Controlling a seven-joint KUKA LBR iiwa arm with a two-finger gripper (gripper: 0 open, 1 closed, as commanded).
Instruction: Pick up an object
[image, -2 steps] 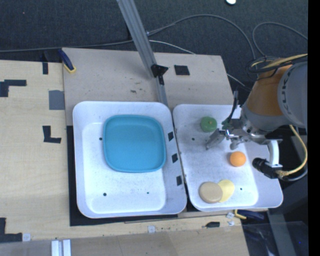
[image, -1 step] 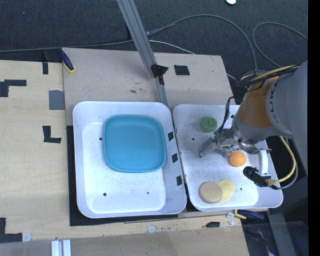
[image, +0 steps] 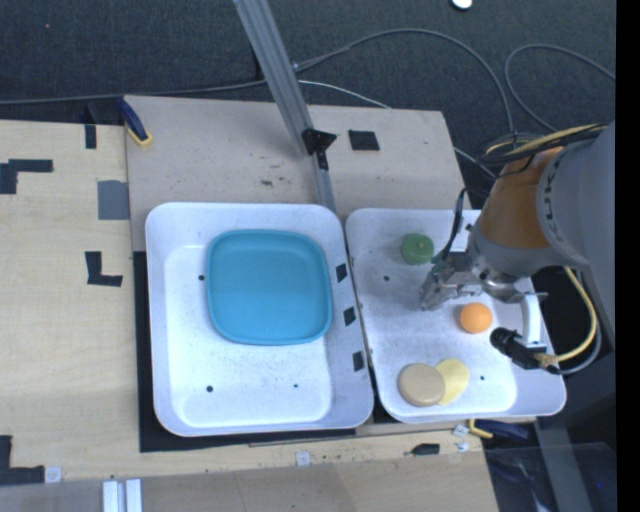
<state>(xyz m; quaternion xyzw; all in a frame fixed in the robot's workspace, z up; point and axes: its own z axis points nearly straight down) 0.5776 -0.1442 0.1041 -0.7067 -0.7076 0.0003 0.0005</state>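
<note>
Now the pincer (image: 437, 291) is down in the middle of the right bin (image: 385, 330), fingers narrow and holding nothing, between the green piece (image: 417, 247) and the orange ball (image: 475, 318); next it must settle over 1 and close.

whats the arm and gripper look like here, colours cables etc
The arm is bulky and rounded, grey, with a broad orange band above the wrist. Below the band sits a metallic silver-grey two-finger gripper. Yellow cables loop along the wrist side, and a black connector juts out beside a small white bracket.
</note>
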